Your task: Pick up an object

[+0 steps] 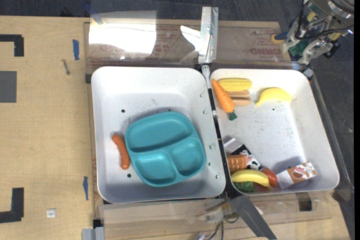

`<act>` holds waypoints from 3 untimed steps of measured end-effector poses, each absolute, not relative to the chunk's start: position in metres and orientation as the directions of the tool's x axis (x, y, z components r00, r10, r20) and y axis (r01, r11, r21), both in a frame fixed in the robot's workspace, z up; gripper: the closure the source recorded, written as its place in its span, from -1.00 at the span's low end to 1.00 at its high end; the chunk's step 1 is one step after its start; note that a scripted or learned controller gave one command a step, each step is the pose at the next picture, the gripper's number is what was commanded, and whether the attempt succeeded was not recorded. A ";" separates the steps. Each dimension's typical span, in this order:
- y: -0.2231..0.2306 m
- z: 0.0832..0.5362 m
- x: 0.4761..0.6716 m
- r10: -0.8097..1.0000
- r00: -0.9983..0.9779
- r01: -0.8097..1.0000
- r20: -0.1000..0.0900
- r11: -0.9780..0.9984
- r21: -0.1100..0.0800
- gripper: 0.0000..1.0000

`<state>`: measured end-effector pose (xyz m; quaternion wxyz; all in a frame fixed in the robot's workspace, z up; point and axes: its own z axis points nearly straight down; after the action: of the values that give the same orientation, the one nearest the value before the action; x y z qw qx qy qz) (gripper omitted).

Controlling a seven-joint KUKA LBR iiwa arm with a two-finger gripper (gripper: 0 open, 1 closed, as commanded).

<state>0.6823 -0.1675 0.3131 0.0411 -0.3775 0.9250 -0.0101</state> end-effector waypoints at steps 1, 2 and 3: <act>-0.128 0.339 0.669 -0.575 -0.818 -0.575 -0.012 0.818 -0.006 1.00; -0.125 0.288 0.598 -0.446 -0.895 -0.446 -0.005 0.895 -0.001 1.00; -0.123 0.302 0.601 -0.447 -0.894 -0.447 -0.015 0.894 -0.006 1.00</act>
<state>0.6006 -0.1232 0.3016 0.0078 -0.2298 0.9732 -0.0015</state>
